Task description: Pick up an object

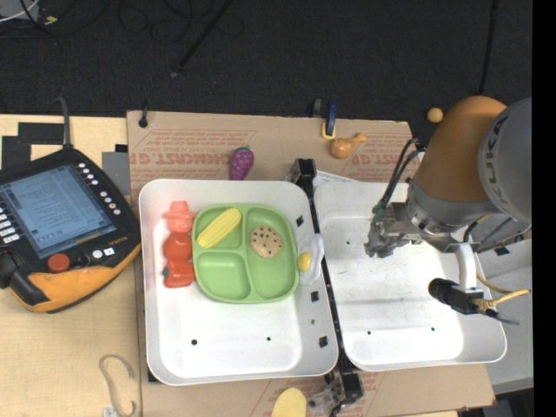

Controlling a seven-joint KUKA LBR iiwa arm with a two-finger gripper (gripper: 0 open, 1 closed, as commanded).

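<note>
My gripper [380, 240] hangs over the left part of the right bin [417, 337], close to its floor, and I see nothing between its tips. In the left bin [226, 346] lies a green divided plate [228, 281]. An ear of yellow corn [217, 226] sits in one of its compartments and a speckled cookie [266, 241] in another. A red toy figure [177, 245] lies left of the plate. A small yellow piece [304, 261] rests at the plate's right edge, near the wall between the bins.
On the cardboard behind the bins sit a purple grape bunch [241, 161] and an orange toy [346, 145]. A yellow object [289, 401] lies at the front edge. A teach pendant [56, 224] fills the bench's left. A black cable fitting [456, 295] hangs over the right bin.
</note>
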